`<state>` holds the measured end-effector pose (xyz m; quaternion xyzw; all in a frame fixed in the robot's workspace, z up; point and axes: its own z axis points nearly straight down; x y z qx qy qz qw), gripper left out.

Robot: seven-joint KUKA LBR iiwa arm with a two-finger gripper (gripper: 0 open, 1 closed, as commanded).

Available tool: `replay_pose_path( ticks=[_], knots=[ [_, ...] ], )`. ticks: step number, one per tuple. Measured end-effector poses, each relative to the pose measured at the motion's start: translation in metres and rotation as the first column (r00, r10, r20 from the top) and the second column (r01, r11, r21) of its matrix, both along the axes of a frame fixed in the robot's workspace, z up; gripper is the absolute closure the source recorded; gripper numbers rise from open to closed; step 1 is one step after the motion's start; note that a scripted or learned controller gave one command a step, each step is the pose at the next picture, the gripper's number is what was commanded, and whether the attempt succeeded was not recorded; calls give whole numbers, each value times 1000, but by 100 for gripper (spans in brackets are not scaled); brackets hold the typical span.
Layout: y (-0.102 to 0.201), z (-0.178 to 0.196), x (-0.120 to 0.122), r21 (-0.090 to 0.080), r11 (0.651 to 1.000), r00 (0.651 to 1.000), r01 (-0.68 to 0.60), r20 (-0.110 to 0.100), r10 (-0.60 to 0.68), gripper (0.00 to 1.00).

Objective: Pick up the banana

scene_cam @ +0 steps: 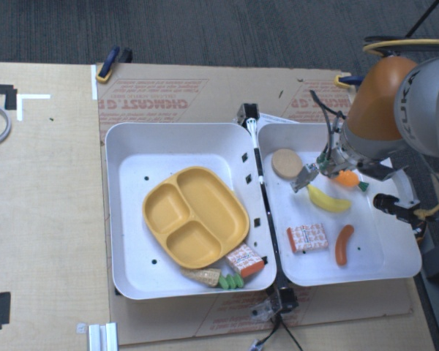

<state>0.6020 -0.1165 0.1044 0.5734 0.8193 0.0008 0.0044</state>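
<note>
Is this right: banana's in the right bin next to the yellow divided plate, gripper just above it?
Not quite. In the camera view the banana does lie in the right bin with the gripper just above it, but the yellow divided plate sits in the left bin, not beside the banana.

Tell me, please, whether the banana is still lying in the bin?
Yes: the banana lies flat on the right bin floor, beside the gripper.

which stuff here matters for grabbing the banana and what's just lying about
Job: banana, gripper.

Lying about: round cookie, carrot, sausage, red-and-white packet in the right bin; yellow divided plate in the left bin.
</note>
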Motion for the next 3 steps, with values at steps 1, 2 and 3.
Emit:
replay_pose_path(
  ticks=[1, 2, 3],
  knots=[
    [6, -12, -23, 3, 991, 991, -136, -8, 136, 0],
    [5, -1, -22, 2, 991, 991, -133, -4, 133, 100],
    [73, 88, 11, 3, 986, 986, 167, -8, -167, 100]
  ],
)
